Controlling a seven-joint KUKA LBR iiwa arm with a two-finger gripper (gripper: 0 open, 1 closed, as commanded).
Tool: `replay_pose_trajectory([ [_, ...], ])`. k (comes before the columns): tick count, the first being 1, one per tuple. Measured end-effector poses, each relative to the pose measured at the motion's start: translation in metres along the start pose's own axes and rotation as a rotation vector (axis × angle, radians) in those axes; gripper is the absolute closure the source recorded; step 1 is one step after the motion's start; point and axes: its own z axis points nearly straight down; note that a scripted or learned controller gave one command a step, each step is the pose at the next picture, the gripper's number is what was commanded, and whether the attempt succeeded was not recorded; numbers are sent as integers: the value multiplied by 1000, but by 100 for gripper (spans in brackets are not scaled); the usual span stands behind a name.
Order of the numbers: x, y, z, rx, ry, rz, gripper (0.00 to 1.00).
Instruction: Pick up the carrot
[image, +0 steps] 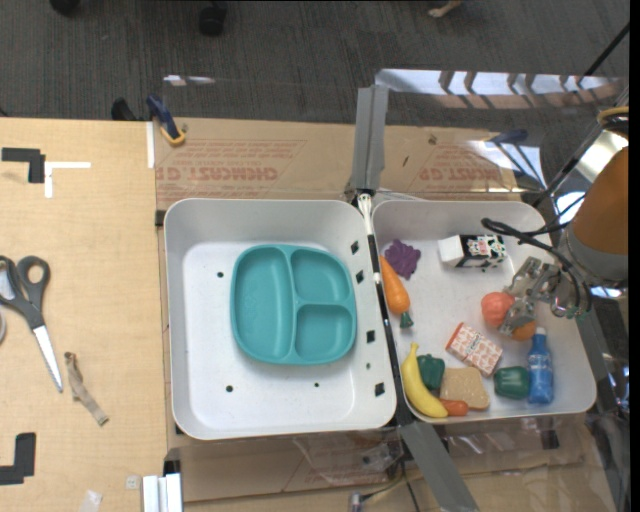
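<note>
My tool (535, 295) hangs over the right bin (440, 225), well apart from the carrot (396, 288).

The carrot lies against that bin's left wall, long axis running roughly top to bottom of the view, its green stub toward the near side and its orange body toward the far side, just below the purple grapes (403, 258). My tool sits beside a tomato (497, 307); I cannot tell how its fingers stand, as they blur into cables and metal. The banana (421, 385) partly covers a green vegetable (431, 371). The left bin (190, 330) holds a teal divided plate (294, 304).
</note>
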Motion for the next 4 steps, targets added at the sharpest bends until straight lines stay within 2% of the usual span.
replay_pose_trajectory([
  [1, -8, 29, 10, 1, 2, 303, 100],
  [2, -5, 88, -15, 2, 4, 399, 100],
  [3, -11, 149, -88, 5, 4, 819, 100],
  [4, 58, 124, -88, 8, 8, 1032, 100],
])
